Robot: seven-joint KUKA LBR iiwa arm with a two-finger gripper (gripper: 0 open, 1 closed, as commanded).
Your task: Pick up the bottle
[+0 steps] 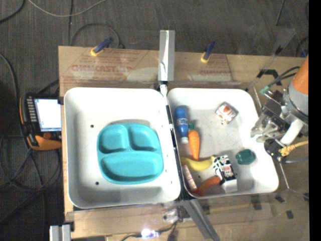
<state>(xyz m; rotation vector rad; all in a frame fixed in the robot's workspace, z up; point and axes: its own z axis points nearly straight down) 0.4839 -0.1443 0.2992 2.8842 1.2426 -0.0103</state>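
Heads up, your gripper (265, 129) (can't tell its state) hung at the right bin's (251, 97) 3 o'clock, so the carrot (193, 143) touching the blue bottle (181, 120) risked a botched grab.

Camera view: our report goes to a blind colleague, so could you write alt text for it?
A blue bottle lies in the right bin beside a carrot, banana and other small items, with the gripper at that bin's right edge. The left bin holds a teal divided tray.

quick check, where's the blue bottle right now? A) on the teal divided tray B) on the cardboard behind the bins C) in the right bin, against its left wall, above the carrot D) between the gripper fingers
C: the blue plastic bottle lies in the right white bin by its left wall, just above the orange toy carrot, while the gripper sits at the bin's right rim, apart from it.
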